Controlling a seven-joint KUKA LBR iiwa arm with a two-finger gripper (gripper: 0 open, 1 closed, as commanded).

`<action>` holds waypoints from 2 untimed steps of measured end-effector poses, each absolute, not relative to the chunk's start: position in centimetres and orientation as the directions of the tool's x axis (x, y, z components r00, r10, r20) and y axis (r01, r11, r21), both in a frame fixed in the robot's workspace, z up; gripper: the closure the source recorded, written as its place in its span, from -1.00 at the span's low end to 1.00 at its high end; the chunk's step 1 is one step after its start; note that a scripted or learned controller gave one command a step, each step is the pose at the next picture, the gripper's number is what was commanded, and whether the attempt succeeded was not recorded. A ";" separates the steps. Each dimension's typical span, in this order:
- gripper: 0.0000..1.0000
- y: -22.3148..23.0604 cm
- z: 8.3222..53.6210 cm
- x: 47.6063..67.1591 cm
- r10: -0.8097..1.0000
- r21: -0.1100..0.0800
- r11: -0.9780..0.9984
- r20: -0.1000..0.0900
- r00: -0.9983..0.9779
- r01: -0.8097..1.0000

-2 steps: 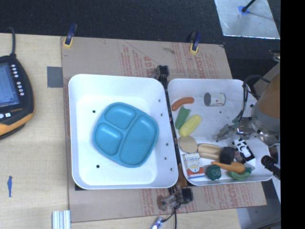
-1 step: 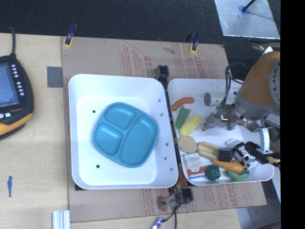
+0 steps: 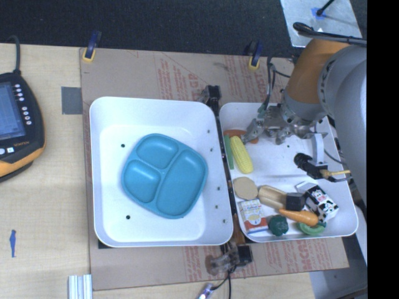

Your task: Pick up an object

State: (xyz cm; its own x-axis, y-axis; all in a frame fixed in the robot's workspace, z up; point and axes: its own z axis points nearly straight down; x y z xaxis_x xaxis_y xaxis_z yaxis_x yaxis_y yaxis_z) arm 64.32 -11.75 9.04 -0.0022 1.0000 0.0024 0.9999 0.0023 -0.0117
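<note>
We're seeing the arm (image 3: 330, 73) reaching in from the right, gripper (image 3: 267, 128) hanging over the back of the right bin (image 3: 349, 229), near the corn cob (image 3: 240, 154); nothing is showing between the fingers, and we can't tell how wide they're standing. Left bin (image 3: 106, 223) is carrying a blue divided plate (image 3: 164, 175). Along the right bin's front we're counting a bread roll (image 3: 271, 195), a carrot (image 3: 298, 216), a small carton (image 3: 251, 214) and a dark green ball (image 3: 278, 227).
</note>
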 end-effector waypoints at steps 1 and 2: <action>-1.00 -10.4 8.9 65.0 1.000 -0.027 -0.006 -0.005 0.006 1.000; -1.00 -12.5 8.8 65.1 1.000 -0.027 -0.001 0.005 0.002 1.000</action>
